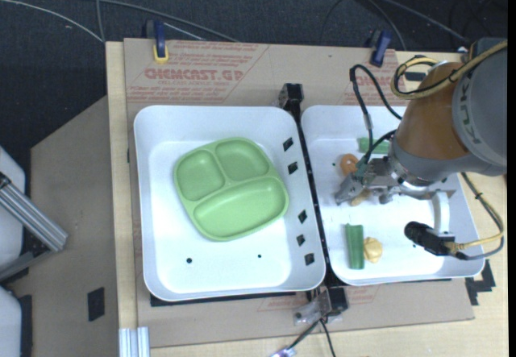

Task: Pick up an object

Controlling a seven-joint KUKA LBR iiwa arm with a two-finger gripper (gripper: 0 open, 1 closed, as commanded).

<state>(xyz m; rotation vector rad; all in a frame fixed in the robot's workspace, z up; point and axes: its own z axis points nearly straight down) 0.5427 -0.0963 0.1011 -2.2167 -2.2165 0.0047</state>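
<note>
1. The gripper hangs low over the right bin, beside a small orange object; how far it is open, I cannot tell.
2. A green block and a yellow piece lie touching near the bin's front.
3. A green divided plate sits in the left bin.

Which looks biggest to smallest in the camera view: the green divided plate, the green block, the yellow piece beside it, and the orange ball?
1. green divided plate
2. green block
3. yellow piece and orange ball look about alike; no ranking.
</note>
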